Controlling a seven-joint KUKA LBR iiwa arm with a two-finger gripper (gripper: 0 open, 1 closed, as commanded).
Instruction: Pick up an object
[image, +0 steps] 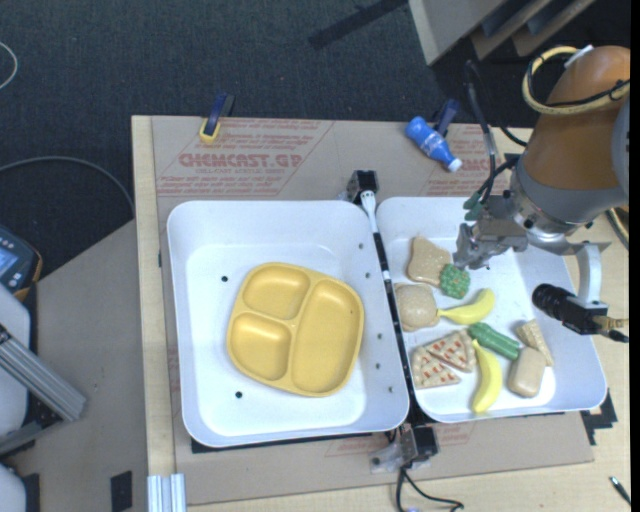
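Observation:
The right bin (575, 390) holds several toy foods: a tan bread slice (428, 260), a green broccoli (455, 281), a beige drumstick (414, 307), a small banana (470, 311), a green vegetable (496, 340), a pizza slice (443, 358), a larger banana (487, 379) and a tan loaf piece (527, 373). My gripper (474, 252) hangs low over the upper middle of this bin. It is just above and right of the broccoli, beside the bread slice. The view does not show anything held in it.
The left bin (200, 250) holds a yellow divided plate (296, 328). A blue clamp (432, 142) and a yellow-blue clamp (213, 118) sit on the board behind the bins. A black cylinder (565, 306) juts over the right bin's right side.

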